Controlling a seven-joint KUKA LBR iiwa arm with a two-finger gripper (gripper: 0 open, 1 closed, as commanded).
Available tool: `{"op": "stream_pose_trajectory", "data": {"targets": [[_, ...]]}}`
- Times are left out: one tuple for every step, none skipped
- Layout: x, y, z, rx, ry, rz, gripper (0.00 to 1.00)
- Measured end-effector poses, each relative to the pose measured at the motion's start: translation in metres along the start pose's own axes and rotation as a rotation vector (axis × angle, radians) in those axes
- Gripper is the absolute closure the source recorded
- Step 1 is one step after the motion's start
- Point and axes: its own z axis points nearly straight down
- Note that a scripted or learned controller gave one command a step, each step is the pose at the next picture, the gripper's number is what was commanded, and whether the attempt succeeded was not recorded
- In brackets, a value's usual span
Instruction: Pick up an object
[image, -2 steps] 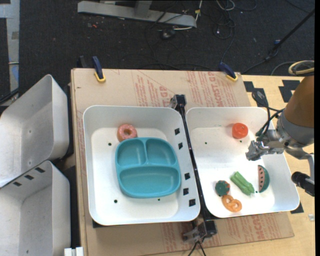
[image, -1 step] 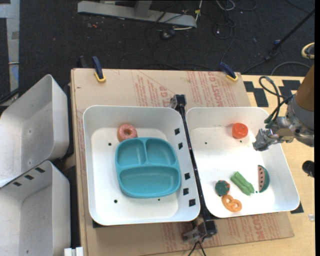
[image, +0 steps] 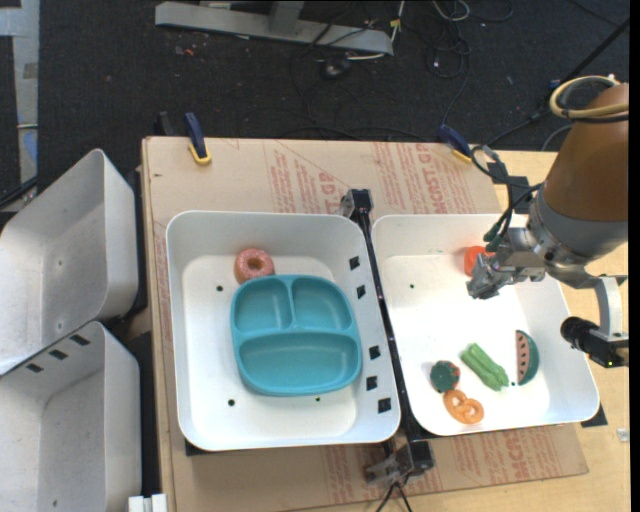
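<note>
In the right bin (image: 420, 240), my gripper (image: 484, 282) hangs low over the upper middle of the floor. A small orange-red object (image: 473, 259) lies just up and left of it, partly hidden by the wrist. Whether the two touch is unclear. Toward the front of the same bin lie a green pickle-shaped piece (image: 484, 365), a watermelon slice (image: 525, 357), a dark green and red round piece (image: 445, 375) and an orange pretzel-like ring (image: 463, 407).
The left bin (image: 190, 300) holds a teal divided plate (image: 296, 333) with a pink donut (image: 254, 264) behind it. A black divider (image: 375, 300) runs between the bins. Two tilted white bins (image: 60, 260) stand off the bench at left.
</note>
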Motion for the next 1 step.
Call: {"op": "stream_pose_trajectory", "data": {"targets": [[0.0569, -0.0083, -0.002, 0.001, 0.0, -0.001, 1.0]]}}
